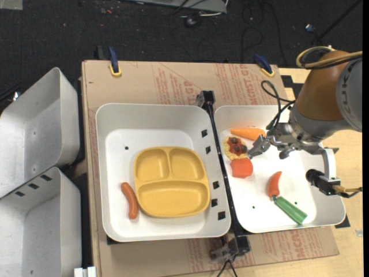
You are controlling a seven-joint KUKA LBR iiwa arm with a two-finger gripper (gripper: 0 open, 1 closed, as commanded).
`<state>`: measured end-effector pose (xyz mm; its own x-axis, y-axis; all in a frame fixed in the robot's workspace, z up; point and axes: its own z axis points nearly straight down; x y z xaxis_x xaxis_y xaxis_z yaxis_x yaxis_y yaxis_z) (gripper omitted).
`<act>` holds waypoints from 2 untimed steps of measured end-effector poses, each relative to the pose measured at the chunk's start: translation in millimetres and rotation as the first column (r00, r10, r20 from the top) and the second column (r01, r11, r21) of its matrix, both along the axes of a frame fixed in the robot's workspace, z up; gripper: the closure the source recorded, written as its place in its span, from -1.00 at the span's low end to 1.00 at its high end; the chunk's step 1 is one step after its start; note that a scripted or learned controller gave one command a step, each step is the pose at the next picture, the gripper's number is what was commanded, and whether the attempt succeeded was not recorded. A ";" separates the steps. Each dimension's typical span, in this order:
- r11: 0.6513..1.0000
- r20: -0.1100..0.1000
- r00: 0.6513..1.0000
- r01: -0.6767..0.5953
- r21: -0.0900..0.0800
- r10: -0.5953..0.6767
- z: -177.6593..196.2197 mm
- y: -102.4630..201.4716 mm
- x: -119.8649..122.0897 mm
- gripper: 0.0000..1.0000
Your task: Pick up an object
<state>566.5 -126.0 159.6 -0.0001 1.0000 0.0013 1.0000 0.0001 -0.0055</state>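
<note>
The right bin (323,215) holds an orange carrot (247,133) at its upper left. Below the carrot lies a small red-and-yellow food piece (235,147), then a red-orange chunk (242,167). Further right are a red chili (274,183) and a green cucumber-like stick (290,209). My gripper (259,147) hangs over the right bin, just right of the red-and-yellow piece and below the carrot's tip. Nothing visible hangs from it.
The left bin (109,154) holds a yellow divided plate (172,181) with a brown-red sausage (130,199) beside it on the left. A black divider (216,154) runs between the bins. Grey trays (34,131) stand off the bench at left.
</note>
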 end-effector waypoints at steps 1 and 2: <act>1.000 0.006 1.000 -0.001 -0.001 0.001 -52.3 8.4 6.4 -1.00; 1.000 0.014 1.000 0.001 0.000 -0.001 -37.4 9.0 8.6 1.00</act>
